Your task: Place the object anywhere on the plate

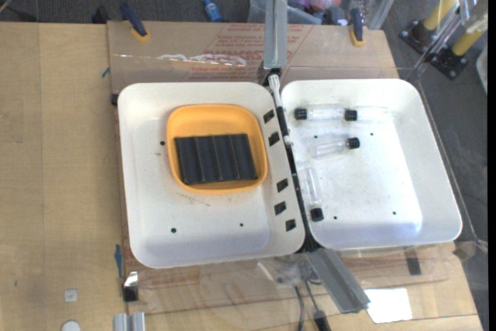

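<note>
1. Camera view: the orange plate (217,145) sits in the left bin (147,221), and a dark ribbed block (216,159) already lies on the plate, covering most of its middle.
2. In the right bin (403,198), well apart from the plate, lie three clear vials with black caps (325,115) (335,145) (311,194), the last close against the divider.
3. The gripper's state I cannot tell.
4. If a vial is the object, a centred grasp across its body seems wise, as it looks round and likely to roll; release low over the plate's bare rim area.
</note>
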### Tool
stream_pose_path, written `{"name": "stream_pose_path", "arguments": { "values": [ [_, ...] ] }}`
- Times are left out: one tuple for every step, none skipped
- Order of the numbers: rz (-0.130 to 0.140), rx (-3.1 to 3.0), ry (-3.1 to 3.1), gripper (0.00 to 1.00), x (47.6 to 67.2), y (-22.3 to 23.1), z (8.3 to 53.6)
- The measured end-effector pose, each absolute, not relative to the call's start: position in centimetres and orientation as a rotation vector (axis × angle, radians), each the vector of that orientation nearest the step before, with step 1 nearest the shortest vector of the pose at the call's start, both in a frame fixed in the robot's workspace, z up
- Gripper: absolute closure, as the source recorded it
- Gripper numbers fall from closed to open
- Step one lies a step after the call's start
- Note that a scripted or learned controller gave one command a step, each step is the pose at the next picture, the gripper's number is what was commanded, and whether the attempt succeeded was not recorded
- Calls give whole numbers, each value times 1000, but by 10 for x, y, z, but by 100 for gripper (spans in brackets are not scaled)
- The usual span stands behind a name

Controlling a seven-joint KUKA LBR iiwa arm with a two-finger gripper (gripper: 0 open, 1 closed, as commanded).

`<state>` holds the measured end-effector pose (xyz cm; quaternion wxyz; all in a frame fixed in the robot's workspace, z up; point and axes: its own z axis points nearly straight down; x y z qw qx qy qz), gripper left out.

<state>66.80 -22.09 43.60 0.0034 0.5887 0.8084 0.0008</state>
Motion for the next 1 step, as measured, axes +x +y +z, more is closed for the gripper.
{"name": "stream_pose_path", "arguments": {
  "values": [
    [3, 1468, 2772, 100, 668, -221, 436]
  ]
}}
